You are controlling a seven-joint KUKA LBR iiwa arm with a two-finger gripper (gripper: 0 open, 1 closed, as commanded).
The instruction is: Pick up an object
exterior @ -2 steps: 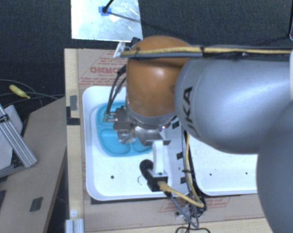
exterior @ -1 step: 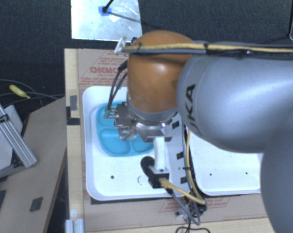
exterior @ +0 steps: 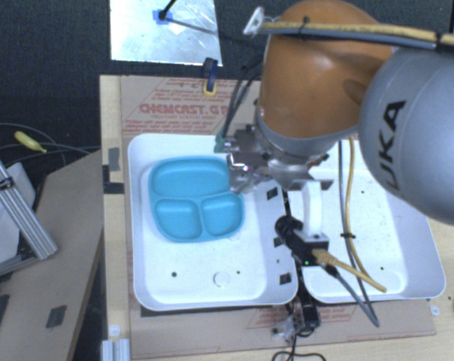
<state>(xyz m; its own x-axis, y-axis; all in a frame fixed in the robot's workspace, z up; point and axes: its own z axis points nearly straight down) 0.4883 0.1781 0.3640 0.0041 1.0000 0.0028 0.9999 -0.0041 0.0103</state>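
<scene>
Arm (exterior: 377, 89): grey and orange, overhanging both bins, "UKA" legible on the grey link. Cardboard sheet (exterior: 174, 104) beneath bins, red print "CHEMCAST". Left bin (exterior: 163, 277): holds blue three-compartment tray (exterior: 193, 200). Gripper (exterior: 240, 173): at the tray's right edge; finger state cannot be told.

Tool (exterior: 238, 173) at blue tray (exterior: 193, 201) edge

Dark carpet floor (exterior: 46, 43) w/ shiny foil sheet (exterior: 167, 21), cardboard (exterior: 174, 107) under bins, aluminium frame (exterior: 13, 209) at left.
</scene>
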